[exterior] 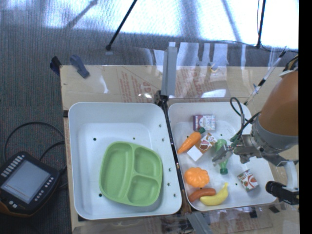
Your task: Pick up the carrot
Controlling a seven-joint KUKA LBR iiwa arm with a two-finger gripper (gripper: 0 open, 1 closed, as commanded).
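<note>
Careful: your gripper (pixel 221 156), whose spread I cannot tell, hovers mid-right among clutter. Reaching left for the carrot (pixel 189 142), it may snag the white block (pixel 195 153) touching it.

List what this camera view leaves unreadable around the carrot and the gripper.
- Gripper: too small and dark against the right bin; finger state unclear.
- Green item beside the gripper: partly covered by it, identity unclear.
- Small cartons: print too small to read.
- White block under the carrot tip: too small to identify.
- Arm: cut off by the right edge.
</note>
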